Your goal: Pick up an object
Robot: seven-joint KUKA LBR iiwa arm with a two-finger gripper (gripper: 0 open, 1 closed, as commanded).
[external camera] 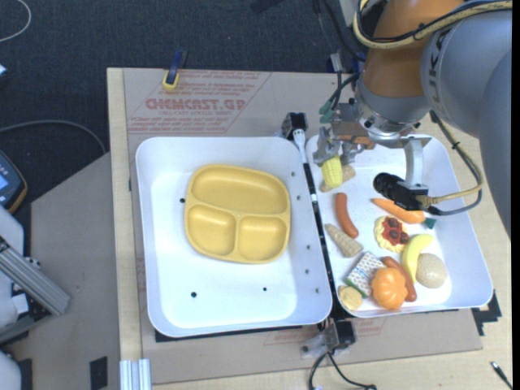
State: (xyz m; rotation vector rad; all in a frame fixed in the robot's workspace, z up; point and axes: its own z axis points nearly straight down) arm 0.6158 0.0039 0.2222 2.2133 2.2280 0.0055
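Camera view is showing the gripper (335, 159) hanging over the right bin (465, 218), its fingers closing around a yellow corn cob (331, 171) near the bin's upper-left corner, seemingly mid-pick. Reaching in from the right, the arm (455, 47) is bending steeply down at the wrist.

Yellow corn cob (331, 171) upright, right bin's (463, 291) top-left.

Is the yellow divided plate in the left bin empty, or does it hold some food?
Empty. The yellow plate lies flat in the left bin, and all three compartments show bare yellow. The toy foods are in the right bin.
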